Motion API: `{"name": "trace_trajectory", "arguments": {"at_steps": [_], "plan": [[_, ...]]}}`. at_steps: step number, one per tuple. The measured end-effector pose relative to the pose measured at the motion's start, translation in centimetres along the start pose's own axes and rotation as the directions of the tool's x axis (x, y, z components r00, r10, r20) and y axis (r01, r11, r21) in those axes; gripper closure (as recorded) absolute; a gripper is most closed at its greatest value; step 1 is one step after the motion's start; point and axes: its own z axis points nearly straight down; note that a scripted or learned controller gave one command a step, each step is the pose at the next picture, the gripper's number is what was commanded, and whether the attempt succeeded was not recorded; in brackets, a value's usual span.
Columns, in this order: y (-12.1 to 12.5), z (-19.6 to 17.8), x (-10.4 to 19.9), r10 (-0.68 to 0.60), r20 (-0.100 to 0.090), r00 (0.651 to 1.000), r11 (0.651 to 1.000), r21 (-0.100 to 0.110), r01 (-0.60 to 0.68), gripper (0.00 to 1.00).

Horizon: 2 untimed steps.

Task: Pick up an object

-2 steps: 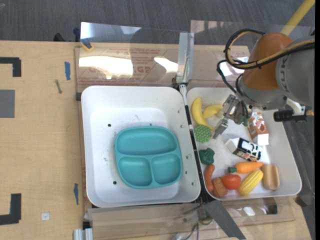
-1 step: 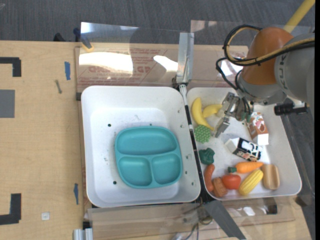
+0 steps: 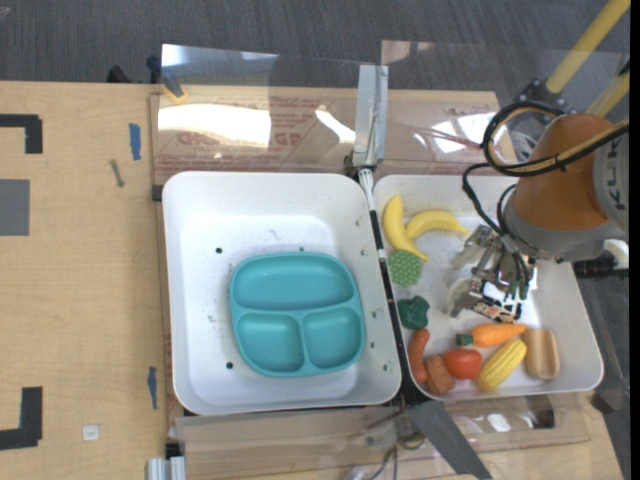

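Nearest, along the front edge of the right bin (image 3: 590,363), the toys crowd together: a sausage (image 3: 433,363), a tomato (image 3: 463,362), a corn cob (image 3: 503,363), a bun (image 3: 541,354) and a carrot (image 3: 497,335) lying across the top of them, most of them touching a neighbour. A bit of broccoli (image 3: 414,312) sits by the divider, a green ball (image 3: 405,267) just behind it. Next comes the claw (image 3: 487,286), low over the bin's middle, just behind the carrot. Whether it is spread or closed I cannot tell, and nothing shows between its tips. Behind it two bananas (image 3: 420,225) lie near the back wall, apart from the cluster.

No object is picked up yet, I judge. The risk is the packing: a descent on the carrot could wedge a tip against the corn or tomato, or nudge the pile so the carrot rolls away. The bananas look the safer choice.

Farther left, the other bin (image 3: 190,268) holds a teal tray (image 3: 296,311); beyond lies the worktop (image 3: 70,268).
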Motion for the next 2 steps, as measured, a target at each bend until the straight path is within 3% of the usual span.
{"name": "trace_trajectory", "arguments": {"at_steps": [1, 2], "plan": [[4.8, -1.3, -5.3, 0.152, -0.018, 0.988, 0.988, 0.008, -0.152, 0.0], [-0.7, 0.0, 4.4, 0.077, 0.0, 0.997, 0.997, -0.001, -0.077, 0.0]]}}
